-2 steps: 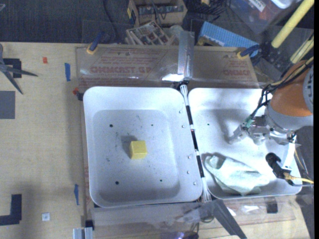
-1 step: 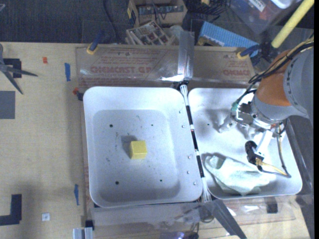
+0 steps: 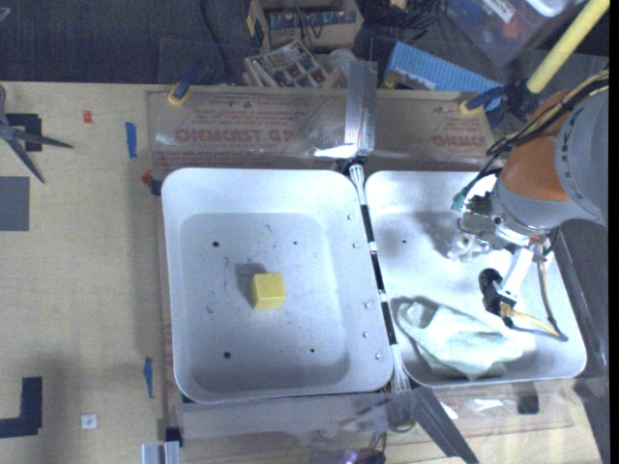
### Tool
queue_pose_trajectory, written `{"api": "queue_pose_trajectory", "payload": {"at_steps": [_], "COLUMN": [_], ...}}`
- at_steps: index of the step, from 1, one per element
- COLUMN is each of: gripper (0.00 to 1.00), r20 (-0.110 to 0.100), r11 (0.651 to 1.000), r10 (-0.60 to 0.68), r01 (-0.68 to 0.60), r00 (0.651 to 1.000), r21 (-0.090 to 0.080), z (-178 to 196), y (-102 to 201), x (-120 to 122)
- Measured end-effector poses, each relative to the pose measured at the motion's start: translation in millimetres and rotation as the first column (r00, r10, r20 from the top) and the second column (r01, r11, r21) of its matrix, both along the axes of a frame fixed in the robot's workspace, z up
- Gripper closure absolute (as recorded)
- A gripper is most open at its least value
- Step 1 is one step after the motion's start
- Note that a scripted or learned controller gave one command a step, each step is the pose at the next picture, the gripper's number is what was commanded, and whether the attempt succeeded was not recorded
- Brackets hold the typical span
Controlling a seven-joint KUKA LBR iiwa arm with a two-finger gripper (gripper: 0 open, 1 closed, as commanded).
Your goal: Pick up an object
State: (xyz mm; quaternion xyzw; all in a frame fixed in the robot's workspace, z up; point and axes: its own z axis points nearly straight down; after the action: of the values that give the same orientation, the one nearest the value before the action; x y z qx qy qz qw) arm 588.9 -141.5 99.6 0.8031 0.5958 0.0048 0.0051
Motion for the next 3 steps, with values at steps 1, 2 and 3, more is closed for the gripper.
{"api": "queue_pose_trajectory", "payload": {"at_steps": [1,2,3], "gripper": [1.00,1.00,1.00], "r20": [-0.015,-0.015,-0.016], "r11": [0.871,0.823,0.525], "r10": [-0.491,-0.568,-0.851], "r01": [0.491,0.568,0.851], "r00": [0.871,0.823,0.525], "r21": [0.002,0.002,0.001], "z": [47.3,124.0,102.3], "y": [3.3,26.7,24.1], "x": [-34.8,-39.0,-1.4]}}
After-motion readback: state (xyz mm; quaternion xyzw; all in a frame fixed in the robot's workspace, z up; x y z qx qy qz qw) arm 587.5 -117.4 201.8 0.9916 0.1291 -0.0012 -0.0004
